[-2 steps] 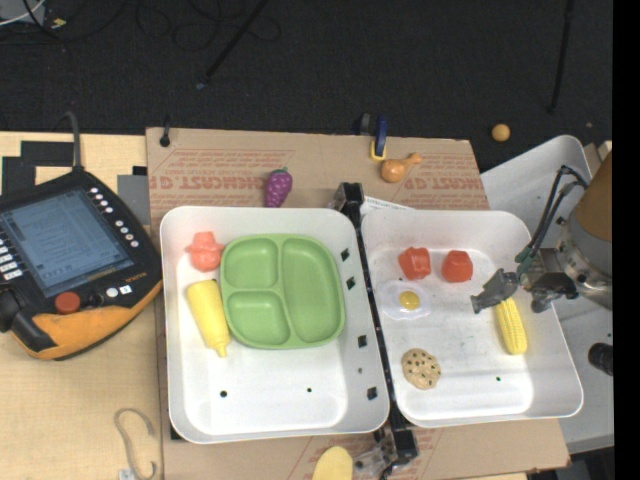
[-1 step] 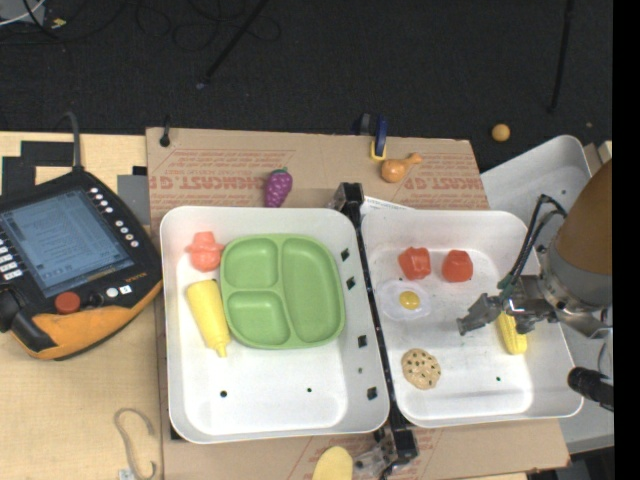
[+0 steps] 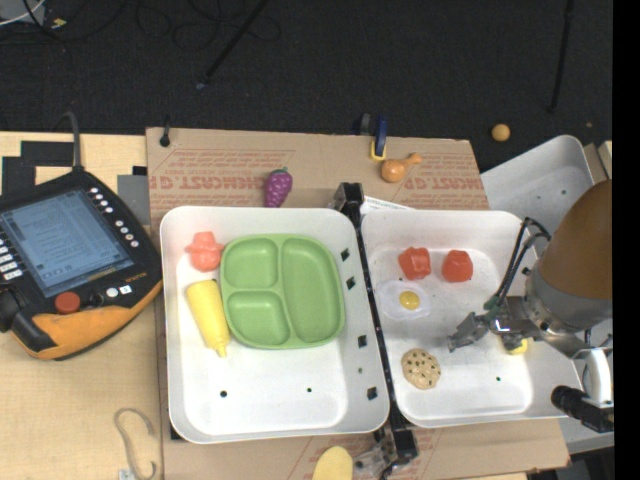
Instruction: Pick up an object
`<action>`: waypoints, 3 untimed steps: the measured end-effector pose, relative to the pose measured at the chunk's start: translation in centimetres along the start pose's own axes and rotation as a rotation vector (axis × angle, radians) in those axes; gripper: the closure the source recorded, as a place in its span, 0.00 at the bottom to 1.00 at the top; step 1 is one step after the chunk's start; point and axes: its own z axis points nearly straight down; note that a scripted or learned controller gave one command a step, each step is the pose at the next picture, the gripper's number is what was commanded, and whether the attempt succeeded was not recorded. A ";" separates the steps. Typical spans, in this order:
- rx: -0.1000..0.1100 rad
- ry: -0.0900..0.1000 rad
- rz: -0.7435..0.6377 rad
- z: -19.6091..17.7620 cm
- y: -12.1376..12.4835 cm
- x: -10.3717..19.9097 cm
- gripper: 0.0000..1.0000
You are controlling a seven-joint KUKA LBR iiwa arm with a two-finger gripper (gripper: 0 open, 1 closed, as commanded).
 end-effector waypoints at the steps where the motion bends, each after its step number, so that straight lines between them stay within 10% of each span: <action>1: -0.001 0.000 -0.001 4.3 0.1 0.4 0.00; 2: -0.010 -0.003 0.000 6.3 0.3 0.6 0.00; 3: -0.009 -0.002 0.006 5.3 0.2 0.4 1.00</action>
